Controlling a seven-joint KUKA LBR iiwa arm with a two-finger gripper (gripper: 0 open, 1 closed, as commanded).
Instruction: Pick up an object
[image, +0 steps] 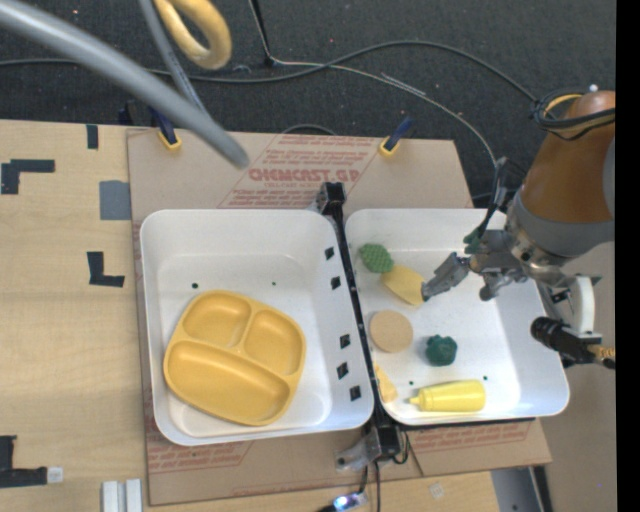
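Altogether, right bin (520, 385) holds five objects; left, one yellow plate (235, 355).

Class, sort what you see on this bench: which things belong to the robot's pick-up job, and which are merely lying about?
Belong to the job:
gripper
green leafy piece
yellow wedge
tan disc
dark green piece
yellow bottle
right bin

Just lying about:
yellow divided plate
left bin
cardboard sheet
cables

A robotics lab, by the look of it; two white bins (150, 260) sit clamped on a cardboard sheet (290, 175) atop a wooden bench (50, 330). Cables (420, 60) trail across dark carpet (450, 100); black tape marks (100, 270) dot the bench.
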